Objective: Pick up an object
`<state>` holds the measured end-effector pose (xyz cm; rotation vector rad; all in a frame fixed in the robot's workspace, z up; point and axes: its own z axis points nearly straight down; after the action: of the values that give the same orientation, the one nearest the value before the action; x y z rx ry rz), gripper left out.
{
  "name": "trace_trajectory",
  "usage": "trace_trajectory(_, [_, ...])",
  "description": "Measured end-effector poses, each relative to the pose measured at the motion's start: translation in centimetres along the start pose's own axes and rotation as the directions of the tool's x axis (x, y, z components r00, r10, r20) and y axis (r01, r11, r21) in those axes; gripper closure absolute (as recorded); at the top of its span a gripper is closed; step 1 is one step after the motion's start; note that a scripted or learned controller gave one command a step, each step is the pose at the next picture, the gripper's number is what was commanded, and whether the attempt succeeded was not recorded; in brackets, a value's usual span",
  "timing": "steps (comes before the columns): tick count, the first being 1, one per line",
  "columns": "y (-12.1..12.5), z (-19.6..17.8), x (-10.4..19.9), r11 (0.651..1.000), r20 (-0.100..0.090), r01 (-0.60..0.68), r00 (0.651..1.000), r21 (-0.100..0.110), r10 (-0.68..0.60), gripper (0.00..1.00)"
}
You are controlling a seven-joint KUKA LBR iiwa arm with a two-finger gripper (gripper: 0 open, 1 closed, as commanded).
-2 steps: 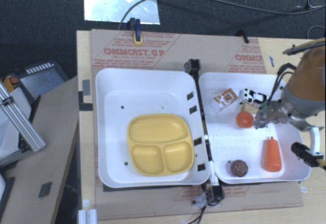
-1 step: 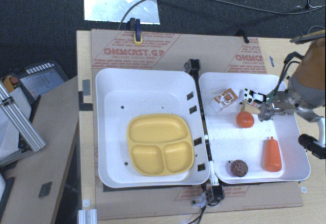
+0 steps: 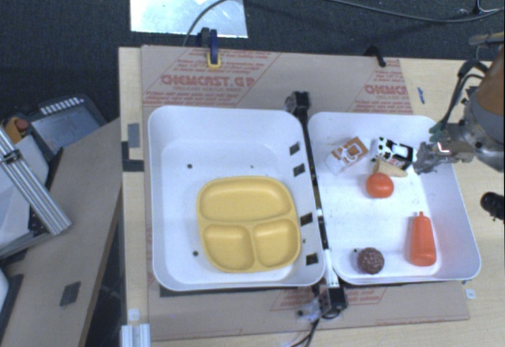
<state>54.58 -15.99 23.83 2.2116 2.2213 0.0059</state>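
The right bin (image 3: 450, 203) holds several small objects. A small carton with a brown and white print (image 3: 348, 154) lies near its back left. Beside it sits a black and white cow toy (image 3: 394, 153), with an orange ball (image 3: 379, 185) just in front. An orange bottle (image 3: 422, 239) stands near the right wall, and a dark brown round piece (image 3: 370, 260) lies at the front. My gripper (image 3: 430, 154) hangs at the bin's right side, just right of the cow toy. Nothing shows between its fingers.
The left bin (image 3: 170, 180) holds a yellow divided tray (image 3: 248, 222). A black clip strip (image 3: 309, 180) runs between the two bins. Cables cross the dark floor behind the bench. A grey device sits on a side table at the left.
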Motion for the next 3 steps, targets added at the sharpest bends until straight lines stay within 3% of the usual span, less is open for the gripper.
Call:
trace_trajectory(2, [-1.9, 0.6, 11.5, 1.000, -0.005, 0.005, 1.000, 0.007, -0.005, 1.00])
trace_trajectory(3, [-1.8, 0.7, 16.6, 1.000, -0.005, 0.006, 1.000, 0.006, -0.006, 1.00])
